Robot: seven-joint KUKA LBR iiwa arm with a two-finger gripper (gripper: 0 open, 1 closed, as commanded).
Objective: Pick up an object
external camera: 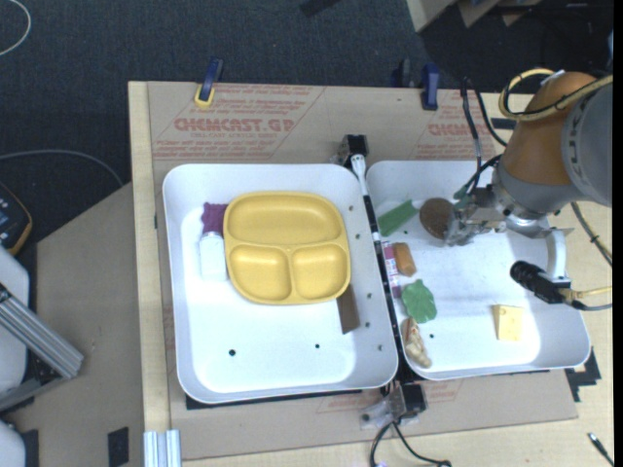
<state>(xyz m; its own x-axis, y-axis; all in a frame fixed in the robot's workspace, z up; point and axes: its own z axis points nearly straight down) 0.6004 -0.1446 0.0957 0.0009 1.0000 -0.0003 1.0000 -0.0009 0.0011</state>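
My pincer [456,230] hangs low over the right bin [477,358], at its far end, just beside the brown round object [434,217]. I cannot tell how my pincer is set, nor whether it touches the brown object: wrist and cabling cover that spot. Nothing shows as gripped, so I log the pick as not yet made.

Landmark for all positions: the divider [375,261] where the two bins meet.

- Brown round object: right of the divider, far end of the bin. Judged the likeliest target, since my pincer is nearest it.
- Green flat piece [395,217]: just beside the divider, between it and the brown object. Close enough to be nudged on a descent.
- Orange-and-red small item [401,260]: just right of the divider, midway along it.
- Green leafy piece [421,301]: right of the divider, nearer the camera.
- Tan piece [416,342]: against the near rim, close to the divider; wall contact would likely hinder a grasp.
- Yellow block [507,323]: well apart from the divider, standing free of its neighbours. Easiest alternative, in my judgement.
- Yellow divided tray [287,245]: left of the divider, in the left bin [273,368], lying over a purple item [213,216] and a white item [210,256]. Too broad for me, I judge.

Both bins rest on the table [156,163].
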